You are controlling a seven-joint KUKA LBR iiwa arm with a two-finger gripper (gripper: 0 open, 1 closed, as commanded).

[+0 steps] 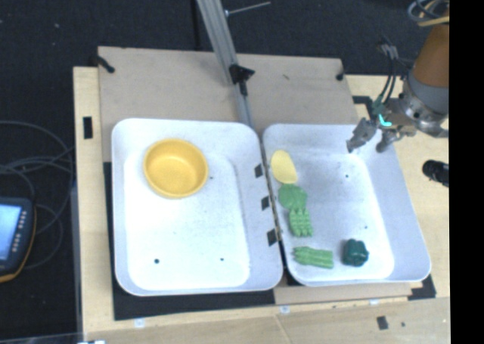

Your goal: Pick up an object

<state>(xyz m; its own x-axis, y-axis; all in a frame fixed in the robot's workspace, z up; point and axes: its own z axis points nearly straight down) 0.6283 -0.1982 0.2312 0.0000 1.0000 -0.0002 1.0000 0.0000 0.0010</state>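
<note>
Two white bins lay side by side on the tabletop (91, 184). Within the right bin (393, 206), a yellow piece (283, 166), green pieces (295, 210) and a dark green lump (355, 252) lay. Above its upper right corner hung the pincer (370, 138), fingers spread wide, holding nothing. Left of that bin, the other held a yellow bowl (176, 168).

A grey metal pole (219, 32) slants from the far edge down to the gap between the bins. At the left edge, near side, a handheld screen device (13, 233) lies on dark floor, black cables (45, 153) looping beside it.
</note>
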